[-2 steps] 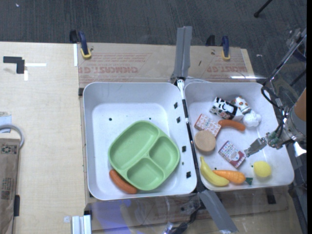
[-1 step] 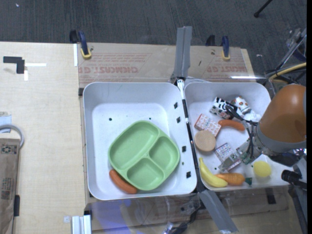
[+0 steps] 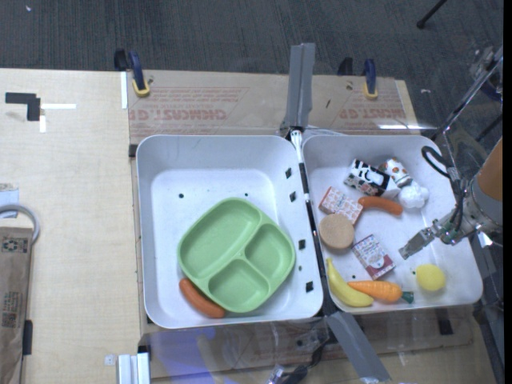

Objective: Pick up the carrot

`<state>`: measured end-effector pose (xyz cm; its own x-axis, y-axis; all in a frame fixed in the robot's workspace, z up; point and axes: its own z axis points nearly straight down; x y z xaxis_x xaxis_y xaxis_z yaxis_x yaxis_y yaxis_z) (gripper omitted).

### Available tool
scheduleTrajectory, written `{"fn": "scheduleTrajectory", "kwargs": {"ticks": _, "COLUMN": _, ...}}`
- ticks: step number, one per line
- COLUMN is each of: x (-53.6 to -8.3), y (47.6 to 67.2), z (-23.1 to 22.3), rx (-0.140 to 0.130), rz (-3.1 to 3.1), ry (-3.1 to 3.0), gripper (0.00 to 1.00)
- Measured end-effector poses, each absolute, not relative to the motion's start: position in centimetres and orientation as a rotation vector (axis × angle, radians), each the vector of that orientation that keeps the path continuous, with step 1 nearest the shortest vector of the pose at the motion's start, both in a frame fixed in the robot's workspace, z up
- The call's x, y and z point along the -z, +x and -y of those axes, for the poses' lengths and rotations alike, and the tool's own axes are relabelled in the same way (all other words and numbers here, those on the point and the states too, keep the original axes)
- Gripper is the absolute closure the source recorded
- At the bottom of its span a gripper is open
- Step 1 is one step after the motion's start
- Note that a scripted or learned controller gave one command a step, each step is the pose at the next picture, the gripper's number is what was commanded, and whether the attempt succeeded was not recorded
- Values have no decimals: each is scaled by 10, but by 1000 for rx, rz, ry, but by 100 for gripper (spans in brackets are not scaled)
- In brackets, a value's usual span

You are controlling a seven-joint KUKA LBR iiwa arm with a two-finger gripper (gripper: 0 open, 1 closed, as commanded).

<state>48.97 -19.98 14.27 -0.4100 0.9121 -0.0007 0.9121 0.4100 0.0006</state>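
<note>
Near the right bin's (image 3: 472,294) front wall lies the carrot (image 3: 378,290), beside a banana (image 3: 346,288). Up and right of it hovers the gripper (image 3: 416,245), holding nothing.

Two bins sit side by side. In the left bin (image 3: 160,214) a divided plate (image 3: 237,254) lies toward the front, with a sausage (image 3: 200,298) along its front-left edge. In the right bin (image 3: 320,152), the carrot (image 3: 376,290) lies at the front beside a banana (image 3: 346,288), with a lemon (image 3: 430,278) to its right. Behind them lie a small packet (image 3: 373,255) and a round cookie (image 3: 336,232). The gripper (image 3: 418,245) hangs above the lemon.
</note>
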Motion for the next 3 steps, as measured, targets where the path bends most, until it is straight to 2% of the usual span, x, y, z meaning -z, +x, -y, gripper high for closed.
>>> {"fn": "scheduleTrajectory", "kwargs": {"ticks": 1, "x": -235, "y": 479, "z": 208, "rx": 0, "rz": -2599, "ry": 1761, "gripper": 0}}
{"fn": "scheduleTrajectory", "kwargs": {"ticks": 2, "x": -96, "y": 479, "z": 177, "rx": -2, "rz": -2547, "ry": 1830, "gripper": 0}}
{"fn": "scheduleTrajectory", "kwargs": {"ticks": 3, "x": -105, "y": 480, "z": 176, "rx": -7, "rz": -2547, "ry": 1833, "gripper": 100}}
